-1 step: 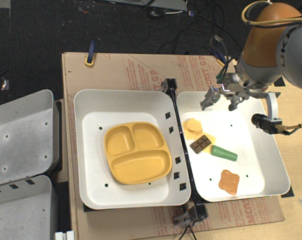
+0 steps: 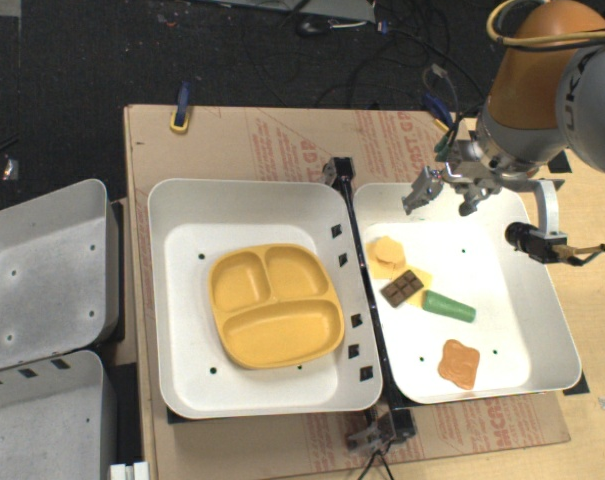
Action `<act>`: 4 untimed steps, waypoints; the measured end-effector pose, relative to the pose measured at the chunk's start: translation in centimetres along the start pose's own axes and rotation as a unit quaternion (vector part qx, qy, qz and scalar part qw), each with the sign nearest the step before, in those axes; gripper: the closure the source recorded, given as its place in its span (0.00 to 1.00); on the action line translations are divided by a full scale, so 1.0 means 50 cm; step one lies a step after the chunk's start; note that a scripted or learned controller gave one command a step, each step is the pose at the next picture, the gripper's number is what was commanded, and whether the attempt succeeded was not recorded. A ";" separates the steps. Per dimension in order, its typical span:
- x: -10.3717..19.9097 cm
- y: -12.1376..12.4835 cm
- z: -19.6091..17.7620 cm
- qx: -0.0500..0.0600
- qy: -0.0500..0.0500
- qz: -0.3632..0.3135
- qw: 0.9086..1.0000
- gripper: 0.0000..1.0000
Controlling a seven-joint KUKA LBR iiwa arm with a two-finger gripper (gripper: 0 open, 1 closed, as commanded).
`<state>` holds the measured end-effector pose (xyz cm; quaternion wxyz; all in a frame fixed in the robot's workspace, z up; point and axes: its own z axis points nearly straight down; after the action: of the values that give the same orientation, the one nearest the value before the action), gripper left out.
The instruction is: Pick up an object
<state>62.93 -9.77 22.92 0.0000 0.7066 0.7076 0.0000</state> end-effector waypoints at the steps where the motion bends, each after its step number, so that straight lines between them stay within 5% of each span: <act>1: -0.003 -0.016 0.123 0.003 0.000 0.001 1.000 0.00; 3: 0.008 -0.015 0.277 0.002 0.000 0.001 1.000 0.00; 4: 0.008 -0.013 0.253 -0.001 0.000 0.001 1.000 1.00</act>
<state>62.29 -9.39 10.28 0.0008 0.7076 0.7066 0.0002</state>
